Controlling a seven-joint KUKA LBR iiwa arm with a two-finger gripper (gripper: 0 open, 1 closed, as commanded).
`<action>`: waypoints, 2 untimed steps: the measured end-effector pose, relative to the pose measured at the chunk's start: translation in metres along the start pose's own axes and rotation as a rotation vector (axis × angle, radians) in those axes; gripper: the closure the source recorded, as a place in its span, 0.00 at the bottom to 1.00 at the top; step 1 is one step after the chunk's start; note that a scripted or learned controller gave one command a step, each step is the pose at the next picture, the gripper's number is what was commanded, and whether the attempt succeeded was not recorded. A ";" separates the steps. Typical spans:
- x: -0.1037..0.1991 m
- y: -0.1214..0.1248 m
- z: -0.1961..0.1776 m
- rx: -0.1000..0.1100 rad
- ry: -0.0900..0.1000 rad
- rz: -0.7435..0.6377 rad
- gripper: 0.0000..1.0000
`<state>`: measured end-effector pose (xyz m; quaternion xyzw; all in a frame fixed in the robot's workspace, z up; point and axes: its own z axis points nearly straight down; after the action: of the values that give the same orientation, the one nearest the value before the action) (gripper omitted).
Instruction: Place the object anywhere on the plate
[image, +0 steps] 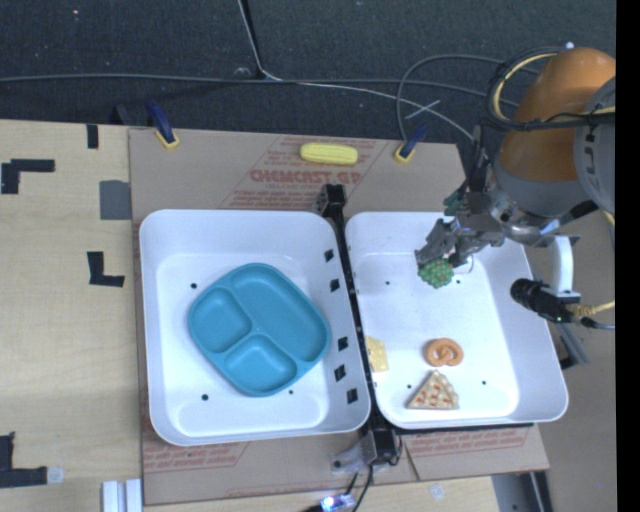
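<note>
Your object is a small green broccoli floret (436, 272), bumpy and dark, sitting between the fingers of the tool (441, 258), which is clamped on it over the right bin (505, 395), toward that bin's 12 o'clock. The blue three-compartment plate (258, 327) lies in the middle of the left bin (160, 300), well apart from the floret. At the right bin's 6 o'clock you have a pretzel-like ring (443, 352) and a pizza slice (433, 393); a pale yellow piece (376, 352) sits at its 8 o'clock. The cardboard sheet (270, 180) under the bins carries red print reading "CHEMCAST", with a yellow banana-like toy (328, 154) on it. The wooden table (50, 330) bears black tape marks.
</note>
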<state>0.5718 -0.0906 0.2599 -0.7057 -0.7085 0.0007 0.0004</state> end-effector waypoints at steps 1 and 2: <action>0.048 0.000 0.016 0.001 0.001 -0.001 1.00; 0.104 0.012 0.023 0.000 0.000 -0.001 1.00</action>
<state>0.5829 0.0133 0.2369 -0.7052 -0.7090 0.0007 0.0005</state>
